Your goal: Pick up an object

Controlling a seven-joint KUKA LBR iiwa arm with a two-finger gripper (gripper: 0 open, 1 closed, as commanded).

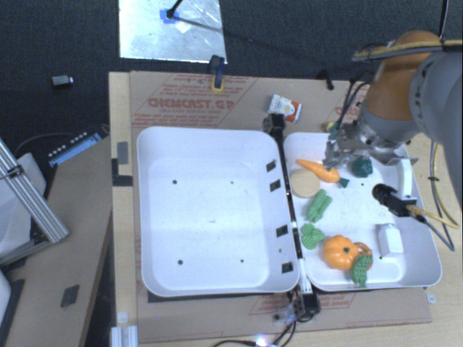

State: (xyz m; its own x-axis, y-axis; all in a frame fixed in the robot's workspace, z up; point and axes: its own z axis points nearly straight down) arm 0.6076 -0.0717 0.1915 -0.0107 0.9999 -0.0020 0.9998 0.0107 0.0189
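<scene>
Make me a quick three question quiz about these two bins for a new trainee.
1. True or false: the carrot lies in the left bin.
2. Which lies nearest the right bin's front edge? A carrot, B orange pumpkin, C beige disc.
3. Fill in: the gripper hovers just above the ____.

Key: 1 false; 2 B; 3 carrot.

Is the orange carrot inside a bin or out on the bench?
Inside. The carrot lies flat on the floor of the right bin, near its back left corner, just beside the gripper.
</scene>
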